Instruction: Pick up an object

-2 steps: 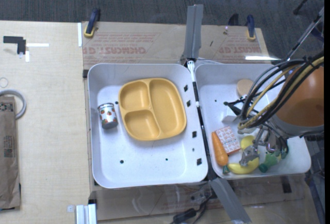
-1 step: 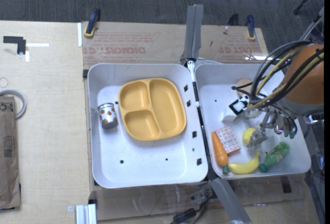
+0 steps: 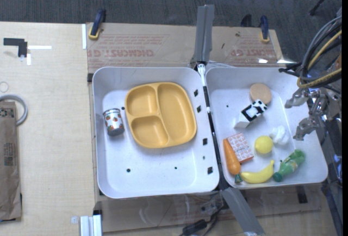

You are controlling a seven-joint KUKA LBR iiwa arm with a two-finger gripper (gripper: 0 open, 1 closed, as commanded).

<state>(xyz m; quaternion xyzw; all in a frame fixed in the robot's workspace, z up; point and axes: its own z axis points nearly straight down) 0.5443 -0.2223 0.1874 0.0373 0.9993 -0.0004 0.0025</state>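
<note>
Hand [image 3: 311,115] hovered at right bin's [image 3: 217,120] right rim, grip state unreadable, nothing visibly held; still pre-grasp, so next move needed reach left and descent onto lemon [image 3: 263,144] nearby.

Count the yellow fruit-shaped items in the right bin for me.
2. A curved yellow plastic banana lies along the near edge of the right white bin, beside an orange carrot. A round yellow lemon sits just above it. Nothing appears hidden.

Brown paper bag [image 3: 7,164] (left edge) lies beside blue clamps [image 3: 98,23].
</note>
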